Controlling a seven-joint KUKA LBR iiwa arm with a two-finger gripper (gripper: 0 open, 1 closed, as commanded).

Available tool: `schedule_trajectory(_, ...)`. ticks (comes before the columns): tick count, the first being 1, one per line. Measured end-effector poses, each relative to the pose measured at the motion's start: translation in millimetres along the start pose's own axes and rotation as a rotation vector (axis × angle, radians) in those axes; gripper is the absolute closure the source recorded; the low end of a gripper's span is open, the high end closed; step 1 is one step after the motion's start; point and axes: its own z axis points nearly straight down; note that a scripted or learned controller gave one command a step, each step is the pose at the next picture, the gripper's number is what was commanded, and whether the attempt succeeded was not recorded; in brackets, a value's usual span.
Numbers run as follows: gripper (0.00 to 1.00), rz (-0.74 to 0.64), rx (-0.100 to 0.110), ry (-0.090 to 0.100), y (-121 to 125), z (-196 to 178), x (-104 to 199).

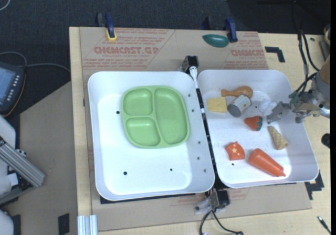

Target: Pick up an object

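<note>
Nearest the lens, a glossy orange carrot-shaped toy (266, 162) lay at the lower right of the right white bin (302, 168), beside a small red block (235, 151). Higher up sat a tan cone (277, 137), red strawberry (253, 122) and grey cylinder (240, 106). The gripper (286, 110) hovered at the bin's right edge; whether it was open could not be told. A smooth green divided plate (155, 116) rested in the left bin (105, 166).

Two white bins (105, 176); one green divided plate (156, 116); seven small objects (266, 162) in the right bin
</note>
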Motion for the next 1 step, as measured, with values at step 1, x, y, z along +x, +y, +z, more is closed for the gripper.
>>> schedule_trajectory(1, 0.0, -0.001, 0.001, 0.001, 0.1, 48.7, 9.9)
